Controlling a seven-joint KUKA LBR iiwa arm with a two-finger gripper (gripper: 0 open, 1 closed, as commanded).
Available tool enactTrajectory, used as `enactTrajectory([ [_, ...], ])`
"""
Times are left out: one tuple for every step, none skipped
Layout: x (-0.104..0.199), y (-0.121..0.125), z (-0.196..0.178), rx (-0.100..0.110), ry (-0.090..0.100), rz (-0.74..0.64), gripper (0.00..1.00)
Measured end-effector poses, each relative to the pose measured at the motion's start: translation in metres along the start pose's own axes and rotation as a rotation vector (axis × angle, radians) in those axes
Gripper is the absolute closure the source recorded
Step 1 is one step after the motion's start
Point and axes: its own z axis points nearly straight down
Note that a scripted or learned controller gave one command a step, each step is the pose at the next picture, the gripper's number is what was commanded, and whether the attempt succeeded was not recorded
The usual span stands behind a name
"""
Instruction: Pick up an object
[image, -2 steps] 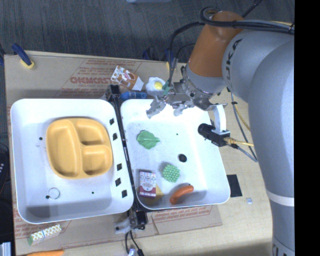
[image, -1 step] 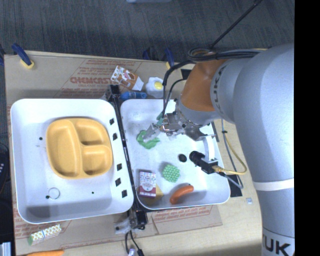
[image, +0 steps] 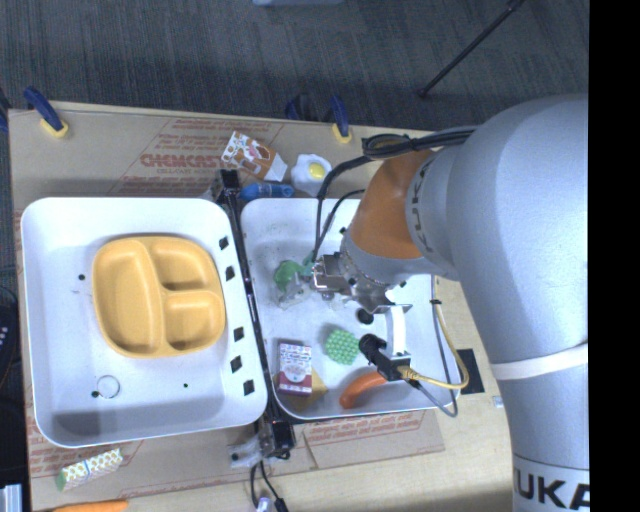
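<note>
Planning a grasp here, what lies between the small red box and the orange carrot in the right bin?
In the camera view, bare white bin floor separates the red box from the carrot.

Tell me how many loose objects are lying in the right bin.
4 in sight: a green item upper left by the gripper, a green ball mid-bin, a small red box lower left, an orange carrot at bottom. The arm may hide more.

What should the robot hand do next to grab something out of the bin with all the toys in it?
Probably go straight down a little. The gripper hangs over the right bin, among the green ball, the orange carrot and a green-and-clear thing. I see nothing held in it, so it likely needs to sink nearer the ball before closing.
</note>
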Motion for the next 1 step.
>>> enactTrajectory([
  [0.0053, 0.0662, -0.0008, -0.002, 0.0, 0.21, 0.0],
])
